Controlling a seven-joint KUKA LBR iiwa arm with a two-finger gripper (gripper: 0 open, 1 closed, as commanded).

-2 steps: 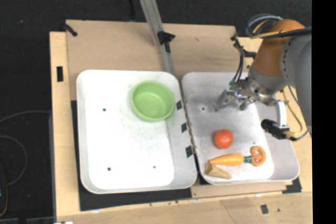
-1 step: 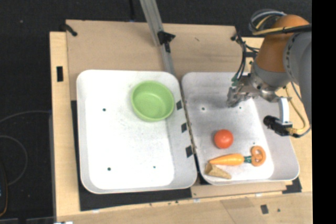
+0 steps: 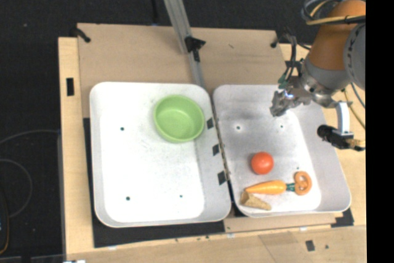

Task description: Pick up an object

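Where gripper (image 3: 280, 105) hovers, tomato (image 3: 262, 162) well below, apart

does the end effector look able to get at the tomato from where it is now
Probably yes. The end effector hangs over the right bin, and the tomato lies apart from the carrot, with bare floor between them.

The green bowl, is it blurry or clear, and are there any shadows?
In the camera view the green bowl looks fairly clear, with a soft shadow inside its rim; the gripper is smeary and hard to make out, and a faint grey shadow lies on the right bin beside it.
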